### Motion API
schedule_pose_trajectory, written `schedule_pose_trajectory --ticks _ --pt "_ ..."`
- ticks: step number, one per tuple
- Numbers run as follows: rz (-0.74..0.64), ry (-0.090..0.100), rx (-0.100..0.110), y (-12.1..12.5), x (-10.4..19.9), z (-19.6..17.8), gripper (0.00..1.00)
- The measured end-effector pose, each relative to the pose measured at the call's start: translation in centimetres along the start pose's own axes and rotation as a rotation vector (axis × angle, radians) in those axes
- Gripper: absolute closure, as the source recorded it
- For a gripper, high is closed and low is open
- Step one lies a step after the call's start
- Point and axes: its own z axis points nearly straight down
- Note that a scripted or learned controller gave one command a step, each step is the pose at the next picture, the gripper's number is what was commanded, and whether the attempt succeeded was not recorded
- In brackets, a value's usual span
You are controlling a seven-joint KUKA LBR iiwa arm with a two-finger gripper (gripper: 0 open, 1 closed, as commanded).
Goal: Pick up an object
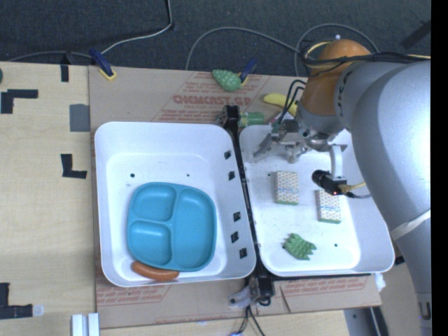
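White bins: two, side by side, the left bin [112, 187] and the right bin [364, 247]
Blue divided plates: one [171, 224], well left of the claw [290, 148]
Orange sausage-shaped pieces: one [154, 272], at the plate's near edge
Patterned sponge-like blocks: two, one [286, 187] just below the claw, the other [328, 206] below and to its right
Green leafy pieces: two, one [299, 246] in the right bin, one [227, 79] out on the bench above the bins
Yellow pieces: one [280, 101], just above the claw

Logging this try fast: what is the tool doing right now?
Tool: cannot be told; it hangs over the right white bin, above the speckled sponge block.
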Motion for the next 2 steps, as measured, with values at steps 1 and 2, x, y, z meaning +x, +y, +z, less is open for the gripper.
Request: schedule_pose_trajectory --ticks 1,2 --pt "0.003 -0.002 0.000 -4.70 0.49 -0.07 0.00" --pt "0.003 0.000 0.001 -3.95 0.53 -0.04 0.00"
